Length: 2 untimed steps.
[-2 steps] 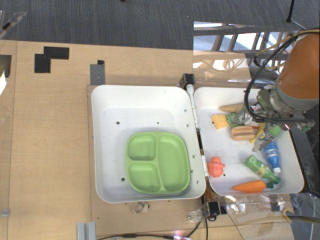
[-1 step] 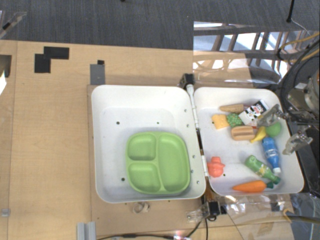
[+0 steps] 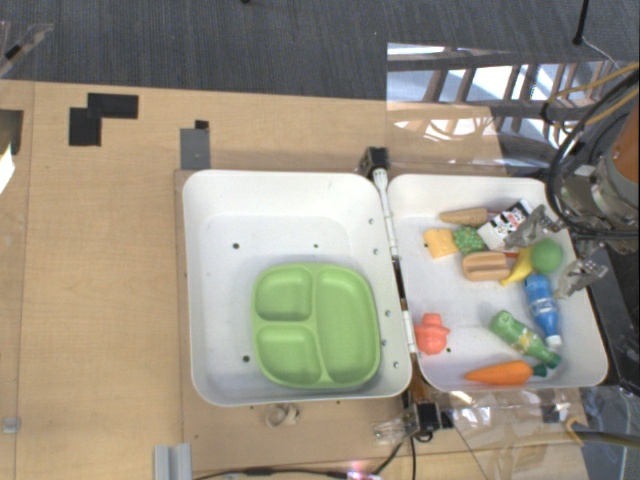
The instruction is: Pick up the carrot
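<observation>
The carrot point(image 3: 499, 373), orange with a green stub at its right end, lies flat along the front wall of the right bin point(image 3: 410, 203). My gripper point(image 3: 558, 249) hangs over the bin's back right part, well behind the carrot. Its two metal fingers point(image 3: 532, 225) stand apart, open, on either side of a green ball point(image 3: 547, 256) that rests in the bin. Nothing is lifted between them.
Between gripper and carrot lie a blue bottle point(image 3: 541, 306) and a green bottle point(image 3: 522, 333). A banana point(image 3: 518, 266), bread roll point(image 3: 485, 265), cheese point(image 3: 438, 243), broccoli point(image 3: 467, 238) and white carton point(image 3: 505, 226) crowd the back. A red toy point(image 3: 432, 334) lies front left. The left bin point(image 3: 215, 218) holds a green divided plate point(image 3: 315, 323).
</observation>
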Each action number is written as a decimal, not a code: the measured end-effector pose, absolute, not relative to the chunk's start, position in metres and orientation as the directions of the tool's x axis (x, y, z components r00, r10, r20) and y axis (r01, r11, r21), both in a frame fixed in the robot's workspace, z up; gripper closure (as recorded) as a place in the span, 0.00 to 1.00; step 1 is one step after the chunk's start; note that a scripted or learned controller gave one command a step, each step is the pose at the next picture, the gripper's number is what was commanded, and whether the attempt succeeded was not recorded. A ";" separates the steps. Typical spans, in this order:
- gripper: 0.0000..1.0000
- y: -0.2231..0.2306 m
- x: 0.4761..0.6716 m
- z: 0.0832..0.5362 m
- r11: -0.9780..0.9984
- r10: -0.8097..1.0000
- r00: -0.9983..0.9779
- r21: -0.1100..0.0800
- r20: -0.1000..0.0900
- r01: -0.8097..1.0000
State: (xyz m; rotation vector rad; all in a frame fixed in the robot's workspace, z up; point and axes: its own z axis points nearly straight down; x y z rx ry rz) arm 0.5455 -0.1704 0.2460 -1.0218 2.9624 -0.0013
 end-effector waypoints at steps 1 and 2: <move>0.00 -0.174 0.573 0.163 0.774 -0.634 -0.774 0.000 -0.006 -0.634; 0.00 -0.132 0.511 0.248 0.833 -0.553 -0.833 -0.011 -0.014 -0.553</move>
